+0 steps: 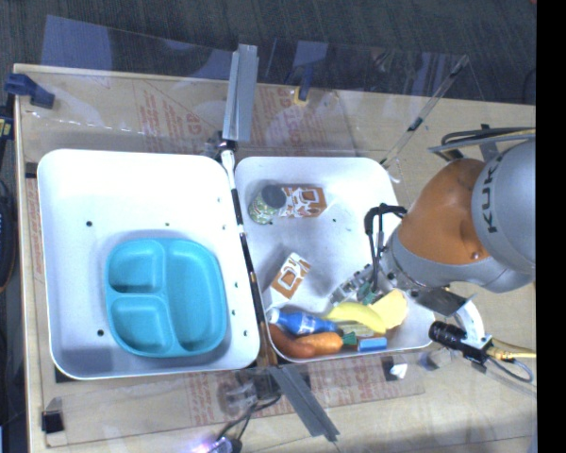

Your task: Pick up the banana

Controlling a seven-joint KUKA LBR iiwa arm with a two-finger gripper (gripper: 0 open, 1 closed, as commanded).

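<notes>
In the near right corner of the right bin [354, 173] lies the banana [357, 311], a yellow curve pressed among clutter: a blue bottle [300, 324] and an orange, sausage-like item [307, 344] sit just on its left and near side, a pale yellow wedge [390, 308] touches its right end, and a small orange-and-white box [291, 276] rests near it toward the bin's middle. The jaws [366, 281] hang just above the banana's upper edge, but the wrist's bulk covers them, so I cannot tell whether they are spread or pressed together, and nothing is visibly pinched. The step in hand looks like the approach to the grasp; doing it well probably means coming down across the banana's short width near its middle, keeping clear of the wedge and the bottle so neither gets caught instead. Farther back in the same bin stand a round can [267, 204] and a brown-and-white carton [304, 201], well apart from the work. The left bin [71, 182] holds 1 turquoise tray [167, 296] with 3 compartments. Both bins sit on a pale wooden surface [123, 97], beyond which is dark carpeted floor [264, 8].
</notes>
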